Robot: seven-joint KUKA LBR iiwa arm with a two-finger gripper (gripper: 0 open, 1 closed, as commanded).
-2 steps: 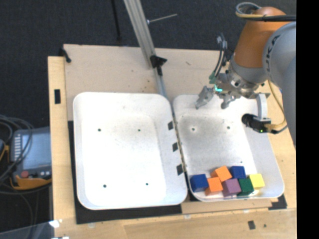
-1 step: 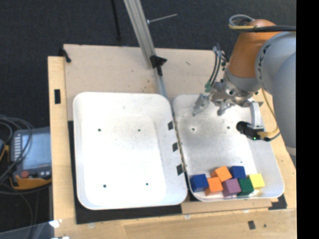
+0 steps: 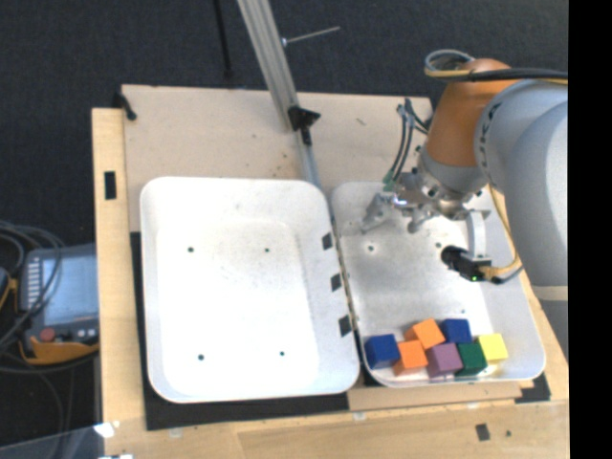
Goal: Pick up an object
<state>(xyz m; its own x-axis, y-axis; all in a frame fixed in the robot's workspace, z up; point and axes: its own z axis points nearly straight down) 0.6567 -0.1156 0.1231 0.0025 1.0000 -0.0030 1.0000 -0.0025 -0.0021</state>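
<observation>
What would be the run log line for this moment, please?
arm: over right bin far end | gripper: nothing seen held | blocks: clustered at near edge, untouched | left bin: no blocks | pick: not yet done

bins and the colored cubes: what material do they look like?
Bins: likely moulded plastic, white, smooth and slightly glossy, with rounded corners and raised rims; the right bin looks scuffed grey in its middle.
Cubes: solid, matte, saturated colours with crisp edges, so painted wood or hard plastic; the view can't settle which.
</observation>
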